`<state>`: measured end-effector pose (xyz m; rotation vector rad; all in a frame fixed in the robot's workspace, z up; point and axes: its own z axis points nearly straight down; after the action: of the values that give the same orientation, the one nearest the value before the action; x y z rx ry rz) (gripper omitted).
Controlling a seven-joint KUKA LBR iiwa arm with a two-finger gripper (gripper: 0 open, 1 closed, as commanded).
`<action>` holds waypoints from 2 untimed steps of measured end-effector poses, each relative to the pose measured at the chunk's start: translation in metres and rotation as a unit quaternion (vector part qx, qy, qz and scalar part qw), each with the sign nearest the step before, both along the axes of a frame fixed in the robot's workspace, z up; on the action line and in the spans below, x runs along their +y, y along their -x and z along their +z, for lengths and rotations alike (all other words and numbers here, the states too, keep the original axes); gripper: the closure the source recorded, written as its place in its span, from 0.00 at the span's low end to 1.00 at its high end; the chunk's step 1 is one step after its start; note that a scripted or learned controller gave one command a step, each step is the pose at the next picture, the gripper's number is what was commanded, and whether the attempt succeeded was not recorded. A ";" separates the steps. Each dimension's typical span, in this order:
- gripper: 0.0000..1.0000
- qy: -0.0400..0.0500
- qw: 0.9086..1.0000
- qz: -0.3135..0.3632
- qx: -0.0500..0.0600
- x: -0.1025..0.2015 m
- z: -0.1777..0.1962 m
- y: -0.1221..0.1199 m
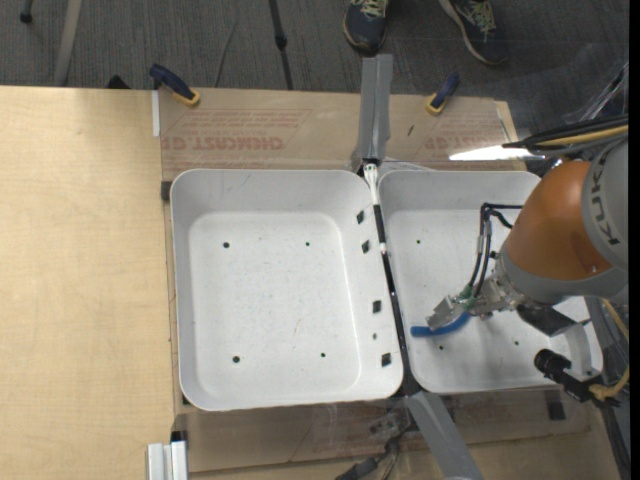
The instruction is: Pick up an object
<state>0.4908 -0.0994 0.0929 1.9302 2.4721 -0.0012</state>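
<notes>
Two white bins side by side on surface; jaws low in right bin (440,368) near its left wall, beside blue object (438,330); jaw spread: cannot tell.

Bench (80,268): pale wood top, bare on the left side.
Cardboard sheet (270,133): brown, lies flat on the bench under the bins, with red printing seen upside down.
Left bin (185,268): shallow, white, sits on the cardboard.
Right bin (420,208): shallow, white, just beside the left bin, their edges touching.
Clamps (175,85): blue with orange tips, one at each far corner of the cardboard.
</notes>
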 end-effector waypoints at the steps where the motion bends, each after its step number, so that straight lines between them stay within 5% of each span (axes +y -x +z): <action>1: 0.00 -0.001 1.000 -0.001 0.003 -0.056 -0.002 -0.064; 2: 0.00 -0.001 0.987 -0.162 0.002 -0.031 0.103 0.011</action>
<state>0.4796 -0.1302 0.1956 2.3093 2.1301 -0.0033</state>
